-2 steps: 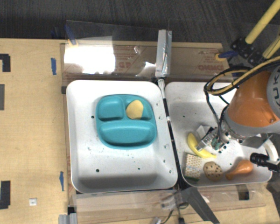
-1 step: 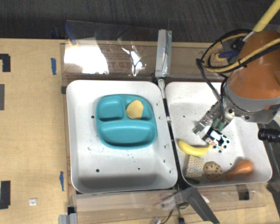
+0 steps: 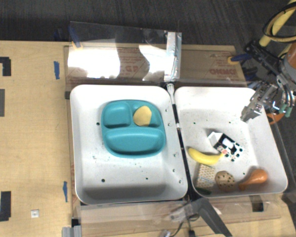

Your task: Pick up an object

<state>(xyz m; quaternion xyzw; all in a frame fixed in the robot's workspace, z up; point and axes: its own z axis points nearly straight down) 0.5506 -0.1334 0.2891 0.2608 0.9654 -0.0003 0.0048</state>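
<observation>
Camera view shows the tool (image 3: 251, 111) hanging over the upper right part of the right bin (image 3: 266, 186), nothing between its fingers; how far they part I cannot tell. Well below it lie a banana (image 3: 204, 156), a small printed box (image 3: 226, 145), a brown cookie (image 3: 225, 178) and an orange object (image 3: 255, 177).
</observation>
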